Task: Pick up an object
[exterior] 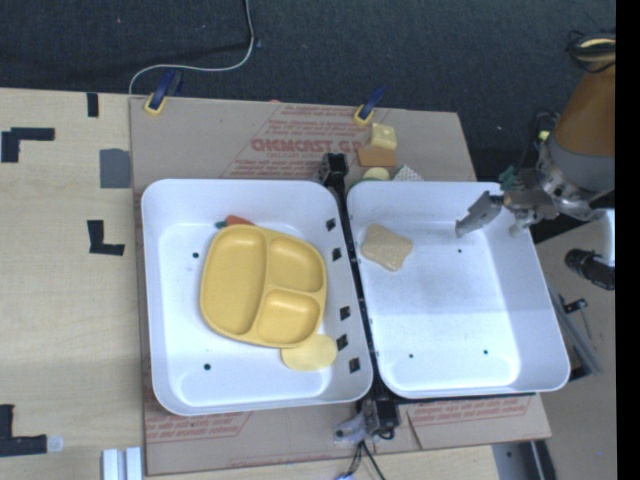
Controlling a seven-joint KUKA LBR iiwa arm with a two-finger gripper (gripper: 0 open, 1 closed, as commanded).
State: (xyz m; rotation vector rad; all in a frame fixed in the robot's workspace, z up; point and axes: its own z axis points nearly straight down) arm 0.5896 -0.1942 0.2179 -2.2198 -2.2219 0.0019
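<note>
Wooden bench top point(60, 298) with black tape marks, dark carpet at 12 o'clock behind it. A cardboard sheet point(300, 138) lies on the bench, held by two clamps along its far edge, and bears both bins.

Left bin point(165, 368): yellow divided plate point(262, 286) sits near centre, three compartments, tilted slightly. A pale yellow round piece point(310, 353) touches the plate's rim at 5 o'clock. A small orange-red item point(236, 220) peeks out from under the plate's edge at 11 o'clock; identity cannot be told.

Right bin point(500, 368): one tan, bread-like piece point(386, 247) lies flat at about 10 o'clock in the bin, near the divider between bins.

Outside the bins, at 12 o'clock of the divider, a small cluster rests on the cardboard: yellow block point(383, 136), brown block point(376, 155), pale green round thing point(375, 174).

Arm enters from 3 o'clock. Gripper point(483, 213) is over the right bin's far edge at about 1 o'clock, well apart from the tan piece. Nothing seen between its fingers; whether they are spread or pressed together cannot be told at this angle.
</note>
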